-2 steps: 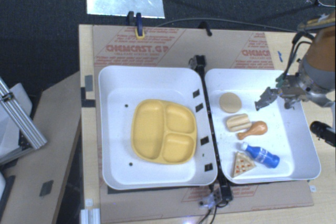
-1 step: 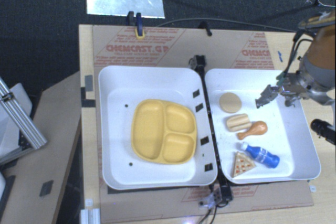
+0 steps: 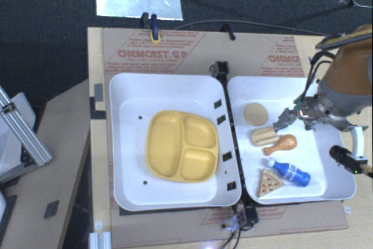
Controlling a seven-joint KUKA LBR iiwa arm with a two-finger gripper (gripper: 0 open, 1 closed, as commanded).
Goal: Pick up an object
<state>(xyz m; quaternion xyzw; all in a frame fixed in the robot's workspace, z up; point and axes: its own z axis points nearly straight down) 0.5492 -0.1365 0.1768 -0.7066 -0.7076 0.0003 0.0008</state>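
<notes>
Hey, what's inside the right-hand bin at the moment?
In the right bin: a round cookie, bread roll, chicken drumstick, blue bottle and pizza slice. The gripper covers part of its floor.

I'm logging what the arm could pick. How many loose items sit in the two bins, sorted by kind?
Yellow divided tray: 1
Round tan cookie: 1
Bread roll: 1
Chicken drumstick: 1
Blue bottle: 1
Pizza slice: 1
Total: 6
</notes>
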